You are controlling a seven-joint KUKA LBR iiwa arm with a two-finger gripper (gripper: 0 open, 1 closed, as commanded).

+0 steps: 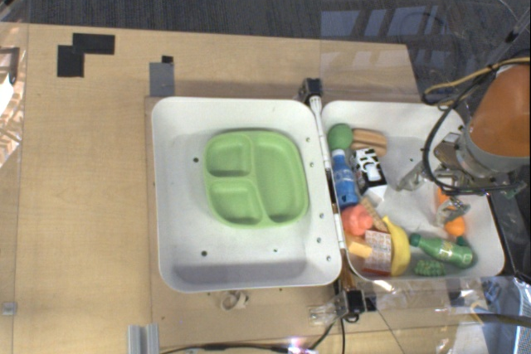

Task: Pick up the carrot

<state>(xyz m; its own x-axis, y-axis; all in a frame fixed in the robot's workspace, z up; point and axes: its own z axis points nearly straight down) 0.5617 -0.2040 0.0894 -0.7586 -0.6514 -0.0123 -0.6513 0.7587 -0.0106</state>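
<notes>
Carrot (454, 225) sits low in the right bin (406, 124), directly under my gripper (450, 207). I cannot tell the jaws' state; I judge the lift not yet done.

The right bin's (489, 257) lower half is crowded: a banana (398, 249), a green bottle (444, 250) and the carrot (454, 221) lie close together; its upper middle floor lies bare.

Matt green plastic tray (253, 178); wooden bench (83, 203).
</notes>
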